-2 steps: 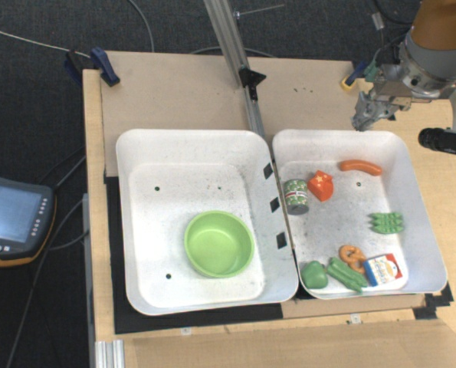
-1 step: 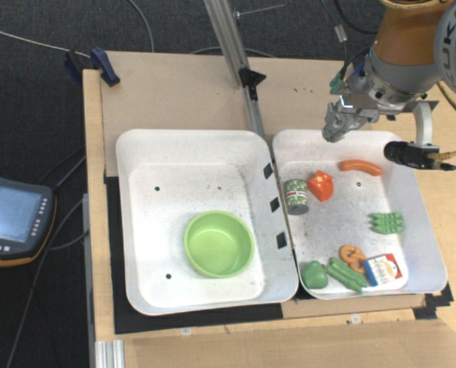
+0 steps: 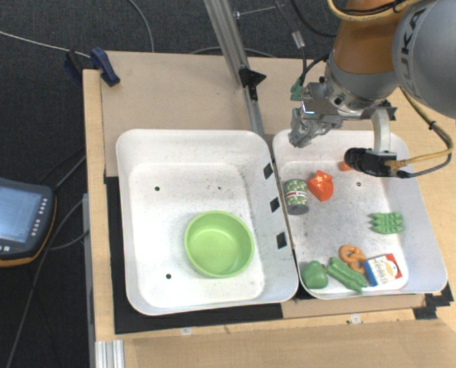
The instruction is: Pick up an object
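Observation:
My gripper (image 3: 303,135) hangs over the far left corner of the right bin (image 3: 423,205), above and a little behind the objects. Closest to it are a small green can (image 3: 295,195) lying by the bin's left wall and a red-orange pepper (image 3: 320,185) just right of the can. A tiny orange piece (image 3: 342,165) lies further back. A leafy green toy (image 3: 386,221) sits at mid right. Along the front edge lie a pretzel (image 3: 352,254), a white and red carton (image 3: 384,269), a long green vegetable (image 3: 346,274) and a round green piece (image 3: 313,274). Nothing hangs from the gripper.
The left bin (image 3: 136,167) holds a light green bowl (image 3: 219,242) near its front. A slanted metal pole (image 3: 228,37) rises behind the bins. A black cable fitting (image 3: 365,161) hangs off the arm over the right bin. A pendant (image 3: 13,217) lies far left.

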Action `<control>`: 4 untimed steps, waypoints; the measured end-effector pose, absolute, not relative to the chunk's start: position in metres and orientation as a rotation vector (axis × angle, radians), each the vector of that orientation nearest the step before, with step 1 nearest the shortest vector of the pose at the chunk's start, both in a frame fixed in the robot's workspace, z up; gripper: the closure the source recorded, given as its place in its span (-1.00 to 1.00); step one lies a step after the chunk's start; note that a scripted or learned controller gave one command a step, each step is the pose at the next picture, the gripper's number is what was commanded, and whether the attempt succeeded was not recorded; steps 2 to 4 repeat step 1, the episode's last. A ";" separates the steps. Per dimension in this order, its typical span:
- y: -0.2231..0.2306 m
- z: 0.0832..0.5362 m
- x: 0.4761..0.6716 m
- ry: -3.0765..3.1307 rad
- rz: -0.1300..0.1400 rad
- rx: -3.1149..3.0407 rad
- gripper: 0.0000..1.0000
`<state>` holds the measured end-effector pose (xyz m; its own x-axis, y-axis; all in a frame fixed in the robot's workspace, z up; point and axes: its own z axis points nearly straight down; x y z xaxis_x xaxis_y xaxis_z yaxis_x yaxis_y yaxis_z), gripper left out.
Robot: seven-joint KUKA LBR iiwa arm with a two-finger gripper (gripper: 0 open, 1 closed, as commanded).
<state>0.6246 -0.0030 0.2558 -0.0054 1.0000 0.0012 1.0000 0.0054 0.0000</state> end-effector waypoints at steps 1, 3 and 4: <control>0.059 0.246 0.615 -2.227 -0.001 -2.214 1.00; 0.059 0.246 0.615 -2.227 -0.001 -2.214 1.00; 0.059 0.246 0.615 -2.227 -0.001 -2.214 1.00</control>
